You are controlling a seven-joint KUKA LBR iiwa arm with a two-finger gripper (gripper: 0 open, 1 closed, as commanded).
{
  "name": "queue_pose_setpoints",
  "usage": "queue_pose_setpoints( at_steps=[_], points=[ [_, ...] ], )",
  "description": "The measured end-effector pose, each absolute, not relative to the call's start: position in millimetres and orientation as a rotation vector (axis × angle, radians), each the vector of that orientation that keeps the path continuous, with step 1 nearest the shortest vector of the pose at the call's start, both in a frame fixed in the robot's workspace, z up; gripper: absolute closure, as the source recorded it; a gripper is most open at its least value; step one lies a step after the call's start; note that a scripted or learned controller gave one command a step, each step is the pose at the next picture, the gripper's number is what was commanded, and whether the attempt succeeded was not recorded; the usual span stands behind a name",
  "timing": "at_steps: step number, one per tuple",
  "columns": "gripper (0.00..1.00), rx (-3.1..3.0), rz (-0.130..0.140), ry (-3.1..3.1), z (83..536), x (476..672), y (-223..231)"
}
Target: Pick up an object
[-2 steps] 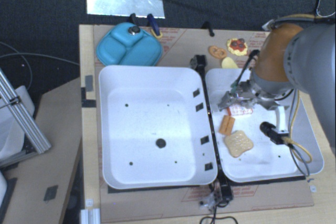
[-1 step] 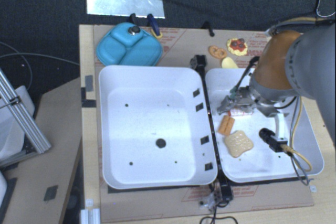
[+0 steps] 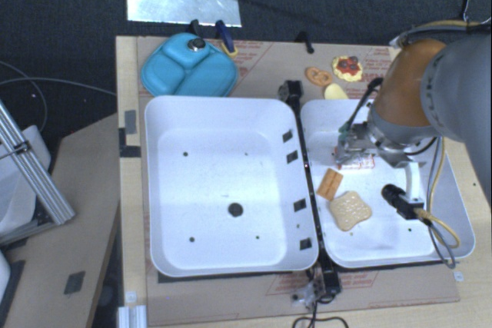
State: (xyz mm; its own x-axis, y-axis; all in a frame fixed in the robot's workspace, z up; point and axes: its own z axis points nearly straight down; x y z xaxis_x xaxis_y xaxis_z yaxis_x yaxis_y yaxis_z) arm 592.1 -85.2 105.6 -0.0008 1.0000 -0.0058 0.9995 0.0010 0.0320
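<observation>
Two toy foods lie in the right bin (image 3: 453,200): a small orange cracker-like block (image 3: 330,183) near its left wall and a tan slice of toast (image 3: 350,210) just below and right of it. My gripper (image 3: 355,156) hangs low over the upper left part of this bin, directly above and slightly right of the orange block. The grey arm with its orange band (image 3: 411,84) reaches in from the right and covers the bin's upper right part.
The left bin (image 3: 165,119) stands beside it, with a black divider (image 3: 306,180) between the two. On the bench behind the bins lie a blue sectioned plate (image 3: 190,67), a pretzel (image 3: 317,76), a small pizza toy (image 3: 347,67) and a pale yellow piece (image 3: 335,92).
</observation>
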Motion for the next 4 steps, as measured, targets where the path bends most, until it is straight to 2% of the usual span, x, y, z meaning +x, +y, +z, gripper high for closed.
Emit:
queue_pose_setpoints(
  at_steps=[1, 2, 3, 4],
  points=[
    [1.0, 2.211, 0.017, 2.212, 90, 563.4, -86],
    [1.0, 2.217, 0.015, 2.213, 89, 536.5, -155],
    [1.0, 2.215, 0.011, 2.219, 89, 567.2, -207],
    [1.0, 2.21, 0.012, 2.213, 89, 496.0, -149]
  ],
)
